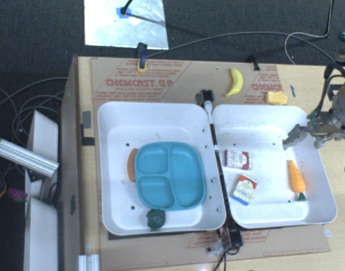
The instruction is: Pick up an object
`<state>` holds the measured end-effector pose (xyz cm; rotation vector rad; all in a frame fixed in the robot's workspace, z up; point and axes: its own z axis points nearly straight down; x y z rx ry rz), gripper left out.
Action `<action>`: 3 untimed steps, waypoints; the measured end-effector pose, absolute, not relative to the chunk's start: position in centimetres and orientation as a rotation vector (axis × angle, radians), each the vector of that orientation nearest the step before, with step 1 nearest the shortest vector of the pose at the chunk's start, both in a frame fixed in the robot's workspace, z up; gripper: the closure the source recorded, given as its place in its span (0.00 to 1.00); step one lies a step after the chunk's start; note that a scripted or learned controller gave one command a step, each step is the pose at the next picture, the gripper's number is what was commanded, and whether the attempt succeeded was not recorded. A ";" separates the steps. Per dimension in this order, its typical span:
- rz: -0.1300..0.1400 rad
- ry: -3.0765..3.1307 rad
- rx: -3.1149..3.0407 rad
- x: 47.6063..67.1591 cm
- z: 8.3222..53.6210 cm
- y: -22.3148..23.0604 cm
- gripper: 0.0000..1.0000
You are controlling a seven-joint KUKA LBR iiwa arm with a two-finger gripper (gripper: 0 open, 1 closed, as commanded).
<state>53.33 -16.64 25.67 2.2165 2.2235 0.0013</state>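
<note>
The right bin (274,120) holds an orange carrot (297,177) near its right wall, a small red-and-white carton (237,160) and a tilted orange-and-blue carton (244,189). My gripper (305,139) hangs over the bin's upper right part, just above the carrot and apart from it. Its fingers (291,136) are spread open with nothing between them. The left bin (155,117) holds a blue divided plate (170,175), an orange sausage (131,164) by the plate's left edge, and a dark green lump (156,218) at the front.
A toy banana (235,82) and a yellow block (276,97) lie on the cardboard behind the right bin. A black divider (213,145) runs between the bins. Cables trail across the floor at the back and right.
</note>
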 end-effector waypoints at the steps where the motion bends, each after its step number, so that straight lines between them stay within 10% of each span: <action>1: 0.002 2.225 2.217 54.1 8.4 -10.3 0.00; 2: 0.002 2.224 2.214 63.4 8.5 -13.3 0.00; 3: 0.004 2.227 2.210 63.5 9.6 -13.3 1.00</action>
